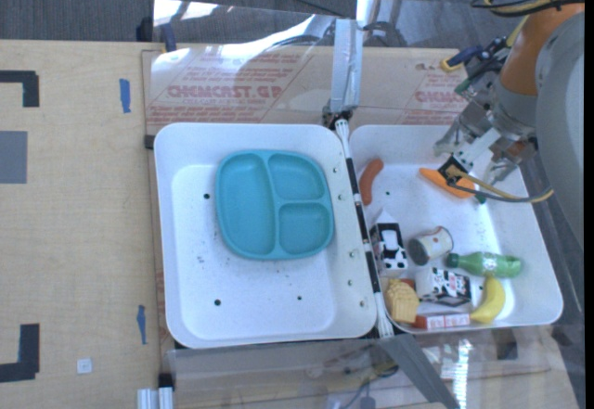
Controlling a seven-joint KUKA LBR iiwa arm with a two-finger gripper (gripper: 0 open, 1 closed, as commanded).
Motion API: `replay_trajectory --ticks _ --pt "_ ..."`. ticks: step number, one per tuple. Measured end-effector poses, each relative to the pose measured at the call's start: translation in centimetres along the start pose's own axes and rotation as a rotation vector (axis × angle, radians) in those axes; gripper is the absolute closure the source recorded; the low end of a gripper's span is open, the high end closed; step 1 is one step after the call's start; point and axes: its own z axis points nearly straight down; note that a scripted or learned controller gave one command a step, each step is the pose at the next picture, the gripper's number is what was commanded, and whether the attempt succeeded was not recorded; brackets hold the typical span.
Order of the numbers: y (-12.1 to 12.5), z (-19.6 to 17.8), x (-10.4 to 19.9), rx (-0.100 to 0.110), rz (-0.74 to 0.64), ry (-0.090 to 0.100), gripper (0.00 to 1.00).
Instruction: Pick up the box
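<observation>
Box (390, 245): black-and-white carton, left edge of right bin (536, 240), beside can (430, 243). Gripper (471, 166): far right corner, fingers spread apart over carrot (445, 182), nothing between them

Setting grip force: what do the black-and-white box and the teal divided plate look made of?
Box: probably printed cardboard, matte, with a cow-patch pattern and sharp folded edges. Teal divided plate: looks like moulded plastic, smooth with a soft sheen, one uniform colour, rounded compartment ridges.
</observation>
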Motion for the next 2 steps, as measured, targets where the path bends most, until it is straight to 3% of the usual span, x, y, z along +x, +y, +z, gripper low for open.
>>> replay_trajectory --ticks 1,2 --pt "-2.2 -29.0 -6.6 -0.001 0.084 0.000 0.00" --pt "-5.5 -18.5 -11.0 0.003 0.284 -0.002 0.00"
